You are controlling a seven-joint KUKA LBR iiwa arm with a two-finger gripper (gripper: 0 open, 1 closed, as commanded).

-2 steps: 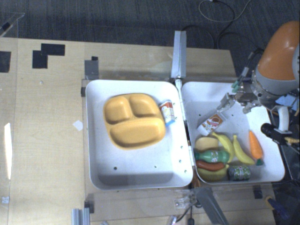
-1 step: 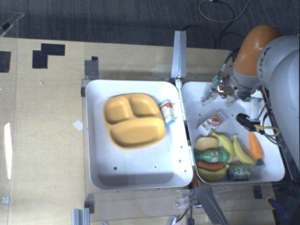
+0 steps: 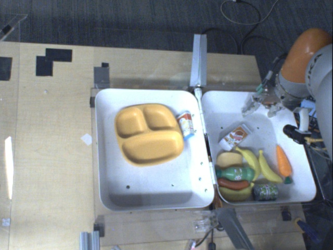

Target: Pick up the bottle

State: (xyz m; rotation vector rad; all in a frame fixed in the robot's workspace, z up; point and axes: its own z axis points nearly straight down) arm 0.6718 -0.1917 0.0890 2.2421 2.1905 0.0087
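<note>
A: What can't you make out here?

B: Tool sits over the far right corner of the right bin, near the back wall. It's small & blurry, so you can't tell whether it's wide or narrow. Nothing shows btwn its tips. Most of the arm is cut off at the right edge.

A: Where's the bottle?

B: Green bottle lies on its side at the near left of the right bin, wedged in a pile, well apart from the tool. A red pepper touches it on the near side, and a yellow item under that is partly hidden.

A: Counts?

B: 2 bins on the desk. Left bin: 1 yellow divided tray, 1 small can at its right edge. Right bin: 2 bananas, 1 carrot, 1 dark can, 1 white packet, 1 bottle.

A: Any labels you can read?

B: No. Packet has a red-orange print, small can is red & white w/ some blue; text too small to read.
</note>
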